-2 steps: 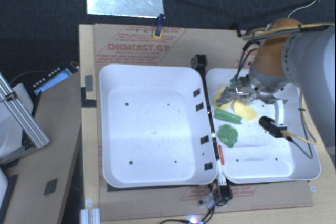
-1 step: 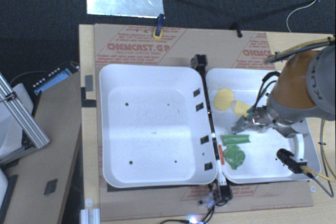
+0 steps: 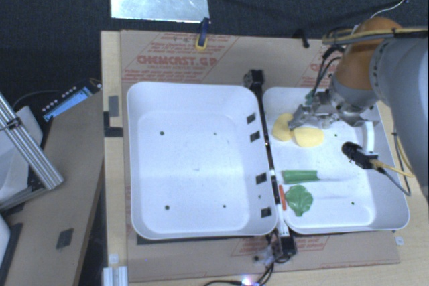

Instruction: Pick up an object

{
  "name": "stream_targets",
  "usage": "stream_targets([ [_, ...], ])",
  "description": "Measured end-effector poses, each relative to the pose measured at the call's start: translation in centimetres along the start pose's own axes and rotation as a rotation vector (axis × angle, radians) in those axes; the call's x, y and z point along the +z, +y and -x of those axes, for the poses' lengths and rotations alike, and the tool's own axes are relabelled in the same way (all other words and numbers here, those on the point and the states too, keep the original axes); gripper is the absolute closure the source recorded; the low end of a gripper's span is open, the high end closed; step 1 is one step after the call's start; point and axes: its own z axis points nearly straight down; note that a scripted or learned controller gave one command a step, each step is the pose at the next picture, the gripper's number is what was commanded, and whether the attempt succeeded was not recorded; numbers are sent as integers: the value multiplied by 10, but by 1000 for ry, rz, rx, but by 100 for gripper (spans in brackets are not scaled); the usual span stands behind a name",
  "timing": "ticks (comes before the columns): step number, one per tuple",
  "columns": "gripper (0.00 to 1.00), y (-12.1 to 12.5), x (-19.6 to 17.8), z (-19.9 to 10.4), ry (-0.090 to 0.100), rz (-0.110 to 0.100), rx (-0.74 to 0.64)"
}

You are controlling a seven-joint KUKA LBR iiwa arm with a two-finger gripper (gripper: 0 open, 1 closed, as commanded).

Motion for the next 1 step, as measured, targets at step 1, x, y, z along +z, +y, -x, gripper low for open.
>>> stream_targets([
  [1, 0, -107, 2, 3, 3, -16, 8],
])
